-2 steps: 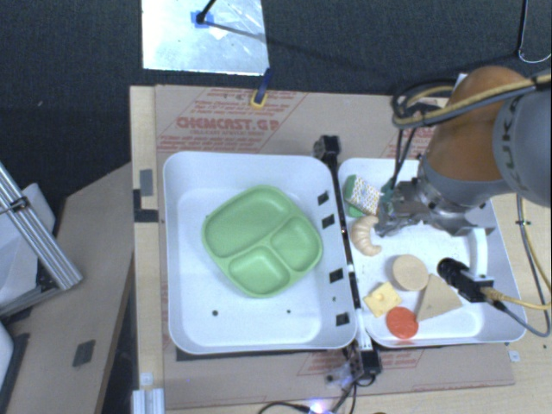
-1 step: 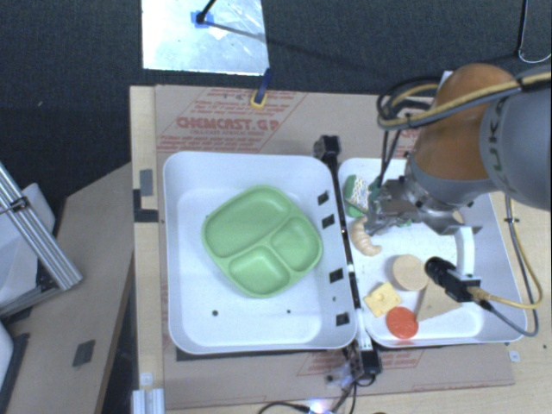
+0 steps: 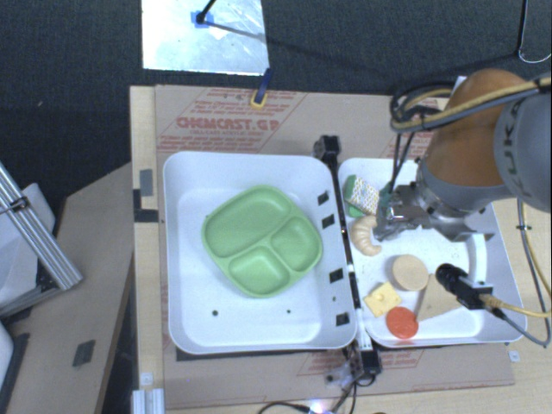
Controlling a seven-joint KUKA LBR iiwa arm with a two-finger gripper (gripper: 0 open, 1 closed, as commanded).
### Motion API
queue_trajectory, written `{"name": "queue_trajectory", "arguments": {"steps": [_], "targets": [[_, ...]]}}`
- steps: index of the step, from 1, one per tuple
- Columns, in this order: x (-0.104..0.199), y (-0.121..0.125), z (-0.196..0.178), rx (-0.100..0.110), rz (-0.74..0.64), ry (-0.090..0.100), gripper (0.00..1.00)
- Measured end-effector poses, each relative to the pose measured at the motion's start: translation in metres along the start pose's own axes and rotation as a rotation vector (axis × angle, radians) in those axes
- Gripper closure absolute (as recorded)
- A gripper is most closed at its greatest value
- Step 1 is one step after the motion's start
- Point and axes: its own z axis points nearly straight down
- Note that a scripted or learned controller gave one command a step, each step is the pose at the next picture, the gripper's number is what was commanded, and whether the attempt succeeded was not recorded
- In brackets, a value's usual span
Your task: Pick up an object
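- Camera view, the bins: two shallow white bins sit side by side on a brown cardboard sheet (image 3: 228,121) with red lettering; the left bin (image 3: 185,304) holds a pale green divided plate (image 3: 259,240), lying flat near its middle with its three compartments facing up; the right bin (image 3: 457,333) holds all the small items.
- Camera view, the arm: the arm (image 3: 470,145) reaches in from the right, its orange band above the right bin's far half; the gripper (image 3: 390,216) is low over the left part of the right bin, just beside the bent pastry and the green packet; whether it is spread or closed cannot be told from this slant, and nothing is seen held in it.
- Camera view, things to pick, all in the right bin: a green packet (image 3: 362,195) with a white patterned face at the far left corner; a pale bent pastry (image 3: 366,235) near the left wall, just below the packet; a round tan disc (image 3: 409,272) near the middle; a yellow wedge (image 3: 382,299) close below the disc; a red disc (image 3: 401,323) at the near edge, touching or almost touching the yellow wedge; a tan slab (image 3: 438,304) just right of the red disc.
- Camera view, surroundings: a shiny silver sheet (image 3: 204,24) lies on the dark floor beyond the bench.
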Motion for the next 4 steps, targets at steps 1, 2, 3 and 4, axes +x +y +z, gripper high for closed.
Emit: {"name": "queue_trajectory", "arguments": {"steps": [1,2,3,4], "targets": [[0.007,-0.004,0.002,0.0,-0.003,0.0,1.0],[0.008,0.002,0.008,-0.001,-0.003,-0.001,1.0],[0.014,-0.002,-0.008,-0.002,-0.005,0.0,1.0],[0.001,0.011,-0.001,-0.001,0.001,-0.001,1.0]]}}
